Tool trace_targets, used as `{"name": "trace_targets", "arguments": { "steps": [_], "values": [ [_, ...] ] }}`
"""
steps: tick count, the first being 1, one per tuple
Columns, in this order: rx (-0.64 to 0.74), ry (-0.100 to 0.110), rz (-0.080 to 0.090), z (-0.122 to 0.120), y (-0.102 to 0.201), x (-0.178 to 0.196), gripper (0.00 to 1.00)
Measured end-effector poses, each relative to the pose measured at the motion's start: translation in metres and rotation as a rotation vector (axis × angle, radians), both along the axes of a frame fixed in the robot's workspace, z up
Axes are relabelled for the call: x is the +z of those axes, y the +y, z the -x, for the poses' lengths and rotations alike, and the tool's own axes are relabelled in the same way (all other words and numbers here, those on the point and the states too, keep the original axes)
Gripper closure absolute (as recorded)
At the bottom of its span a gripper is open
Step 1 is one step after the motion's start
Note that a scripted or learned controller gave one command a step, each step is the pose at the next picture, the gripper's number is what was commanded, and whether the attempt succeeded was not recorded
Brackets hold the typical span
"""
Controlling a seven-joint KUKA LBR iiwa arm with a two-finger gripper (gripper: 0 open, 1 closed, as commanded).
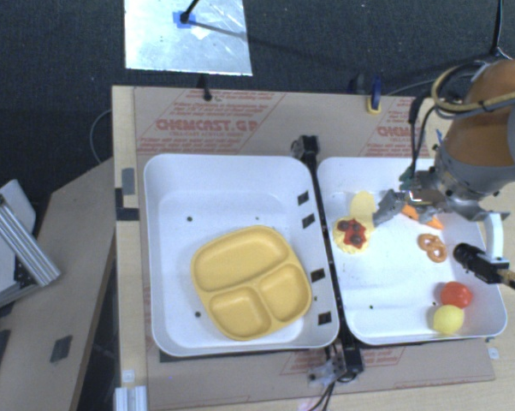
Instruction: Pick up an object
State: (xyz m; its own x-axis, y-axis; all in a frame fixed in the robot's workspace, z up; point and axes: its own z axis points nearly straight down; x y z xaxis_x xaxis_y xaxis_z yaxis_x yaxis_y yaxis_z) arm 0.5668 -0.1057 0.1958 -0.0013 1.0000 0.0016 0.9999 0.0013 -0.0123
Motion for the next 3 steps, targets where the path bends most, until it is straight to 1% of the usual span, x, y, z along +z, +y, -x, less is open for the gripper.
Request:
{"name": "trace_targets", "arguments": {
  "steps": [1,2,3],
  "values": [
    [0.003,-0.013,0.001,-0.003,0.0,0.007,0.0],
    [0.0,-0.01,0.001,0.006,0.006,-0.042,0.0],
    [0.0,-0.009,0.001,0.007,0.004,-0.104,0.0]
  ]
}}
